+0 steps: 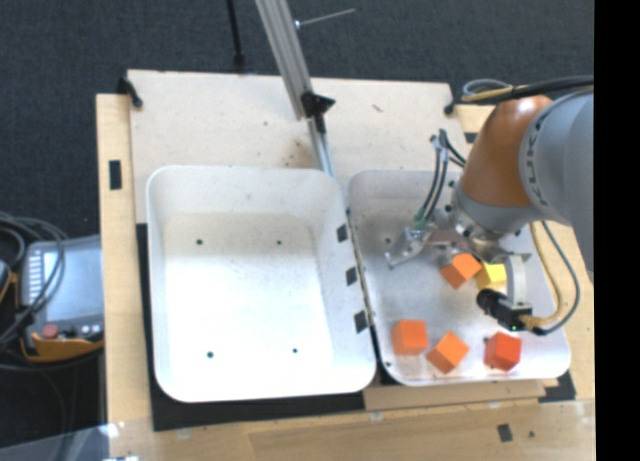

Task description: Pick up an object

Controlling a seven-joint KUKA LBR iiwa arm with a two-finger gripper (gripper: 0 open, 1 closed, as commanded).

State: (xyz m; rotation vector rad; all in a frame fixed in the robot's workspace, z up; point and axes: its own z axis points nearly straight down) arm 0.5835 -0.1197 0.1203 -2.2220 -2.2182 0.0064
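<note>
The arm (520, 164) comes in from the right of the frame and hangs over the right bin (375, 199), its orange band and grey wrist covering the upper right part of that bin. The gripper (470, 254) sits low under the wrist, right above an orange block (460, 271) and a yellow block (492, 275) that lie side by side and touching near the middle right of the bin; whether the gripper is open, closed or gripping anything cannot be told, since the wrist hides that part. The orange block is a small cube turned at a slant, and the yellow one, to its right, is partly covered. Lower in the same bin lie 3 more small cubes in a rough row near the bottom rim: an orange cube (409, 336) at the left, an orange tilted cube (449, 351) in the middle, close beside the first, and a red cube (503, 351) at the right, set a little apart. The left bin (165, 189) fills the centre left of the frame
</note>
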